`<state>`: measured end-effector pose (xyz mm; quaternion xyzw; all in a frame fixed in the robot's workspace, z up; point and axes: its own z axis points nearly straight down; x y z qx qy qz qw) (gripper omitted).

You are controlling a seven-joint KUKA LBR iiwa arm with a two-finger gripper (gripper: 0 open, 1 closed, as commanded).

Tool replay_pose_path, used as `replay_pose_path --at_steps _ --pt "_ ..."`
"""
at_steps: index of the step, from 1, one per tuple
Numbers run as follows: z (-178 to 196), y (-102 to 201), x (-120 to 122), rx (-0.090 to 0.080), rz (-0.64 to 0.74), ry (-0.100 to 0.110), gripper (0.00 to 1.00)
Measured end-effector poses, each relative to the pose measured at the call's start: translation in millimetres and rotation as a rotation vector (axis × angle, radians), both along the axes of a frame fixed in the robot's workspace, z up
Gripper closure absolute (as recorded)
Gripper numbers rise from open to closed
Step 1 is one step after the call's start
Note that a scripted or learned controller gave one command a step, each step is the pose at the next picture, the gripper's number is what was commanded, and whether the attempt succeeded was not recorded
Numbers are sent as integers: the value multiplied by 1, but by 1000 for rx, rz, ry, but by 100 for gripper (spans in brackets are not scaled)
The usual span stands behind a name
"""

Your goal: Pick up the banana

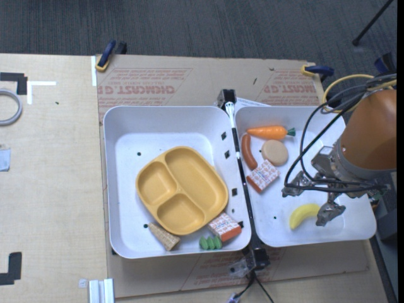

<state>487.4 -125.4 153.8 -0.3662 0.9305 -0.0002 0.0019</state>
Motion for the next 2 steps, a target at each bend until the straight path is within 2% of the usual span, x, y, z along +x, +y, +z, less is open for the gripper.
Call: replay_pose_path --at_steps 1,2 --pt "-45 17 -2 0 403 2 0" --pt "-9 23 -9 -1 594 0 0"
